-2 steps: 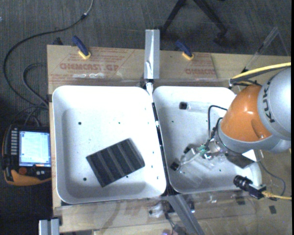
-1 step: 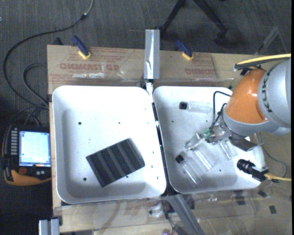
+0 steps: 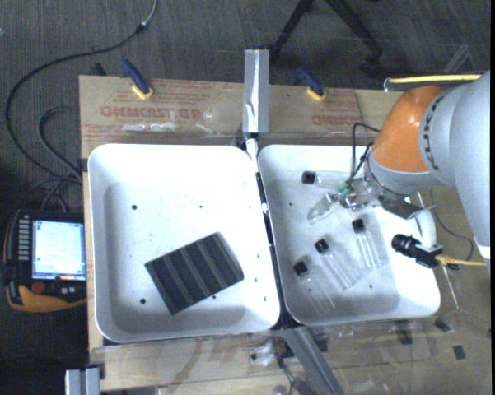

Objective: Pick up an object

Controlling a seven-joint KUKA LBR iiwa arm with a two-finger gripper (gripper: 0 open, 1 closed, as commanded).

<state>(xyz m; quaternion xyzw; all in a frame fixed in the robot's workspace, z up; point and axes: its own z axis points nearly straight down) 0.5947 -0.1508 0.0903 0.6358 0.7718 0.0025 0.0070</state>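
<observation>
Bench with two white bins; the arm hangs over the right bin (image 3: 412, 299).
You cannot tell the gripper (image 3: 346, 194) state; centre it over one clear vial (image 3: 367, 245) before descending.

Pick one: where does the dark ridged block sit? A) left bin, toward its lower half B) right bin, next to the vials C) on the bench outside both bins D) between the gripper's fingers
A: the dark ridged block lies flat on the floor of the left bin, toward its lower half, while the clear vials lie in the right bin.
</observation>
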